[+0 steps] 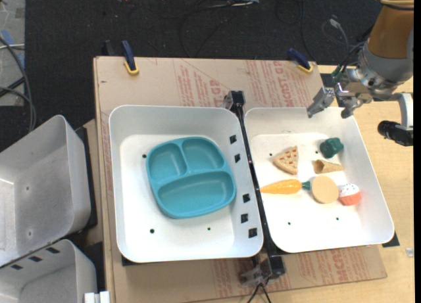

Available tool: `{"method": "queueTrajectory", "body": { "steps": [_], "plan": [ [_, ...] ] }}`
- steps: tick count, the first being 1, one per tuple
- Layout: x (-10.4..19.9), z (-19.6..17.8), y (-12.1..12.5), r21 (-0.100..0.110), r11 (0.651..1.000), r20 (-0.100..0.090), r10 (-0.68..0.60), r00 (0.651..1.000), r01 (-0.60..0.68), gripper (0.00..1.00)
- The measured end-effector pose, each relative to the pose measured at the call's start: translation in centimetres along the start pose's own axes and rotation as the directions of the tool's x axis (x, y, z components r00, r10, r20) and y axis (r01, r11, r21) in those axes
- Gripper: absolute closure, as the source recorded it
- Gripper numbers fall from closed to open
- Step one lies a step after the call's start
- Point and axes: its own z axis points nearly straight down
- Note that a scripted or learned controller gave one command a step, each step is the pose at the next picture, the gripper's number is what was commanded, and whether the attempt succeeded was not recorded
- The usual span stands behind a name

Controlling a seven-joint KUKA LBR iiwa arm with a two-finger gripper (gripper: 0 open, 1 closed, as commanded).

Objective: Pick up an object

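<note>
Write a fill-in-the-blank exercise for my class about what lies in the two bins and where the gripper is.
1. The blue divided plate lies in the ____ bin.
2. The toy carrot is coloured ____.
3. The gripper hovers with its fingers ____, holding nothing.
4. The waffle slice lies in the ____ bin.

Missing words: left; orange; open; right
</note>
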Motion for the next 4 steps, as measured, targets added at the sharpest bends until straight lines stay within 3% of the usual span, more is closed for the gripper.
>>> {"method": "queueTrajectory", "body": {
  "steps": [1,4],
  "plan": [
    [0.0,0.2,0.0,0.003,1.000,-0.001,0.000,1.000,0.000,0.00],
    [0.8,14.6,-0.9,0.006,1.000,-0.002,0.017,1.000,-0.017,0.00]
  ]
}}
